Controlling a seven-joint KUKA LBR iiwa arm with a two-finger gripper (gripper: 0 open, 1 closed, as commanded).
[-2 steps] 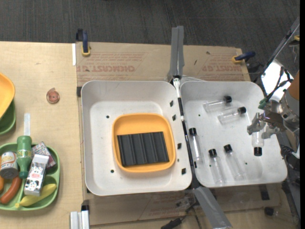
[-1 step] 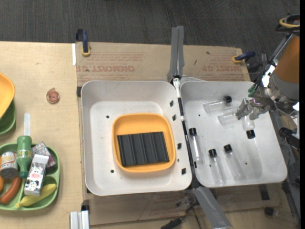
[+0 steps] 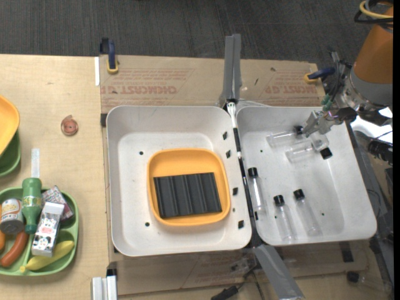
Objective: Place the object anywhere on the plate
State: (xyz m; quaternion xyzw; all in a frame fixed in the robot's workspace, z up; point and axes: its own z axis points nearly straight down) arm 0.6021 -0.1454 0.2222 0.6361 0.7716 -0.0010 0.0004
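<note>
An orange plate (image 3: 186, 158) with rounded corners lies in the middle of the left bin (image 3: 125, 167). A dark grey ribbed block (image 3: 187, 194) rests flat on it. In the right bin (image 3: 350, 224) lie several clear vials with black caps. Two of them (image 3: 279, 140) (image 3: 305, 150) sit near the bin's far side. My gripper (image 3: 317, 124) hangs low over the far right part of that bin, just above and to the right of those two vials. Nothing visibly sits in it.
Another vial (image 3: 255, 186) lies along the right bin's left wall, and two more (image 3: 283, 216) (image 3: 307, 212) lie toward its front. Left of the bins, a green tray (image 3: 65, 250) holds toy food. A yellow bowl (image 3: 6, 127) sits at the far left edge.
</note>
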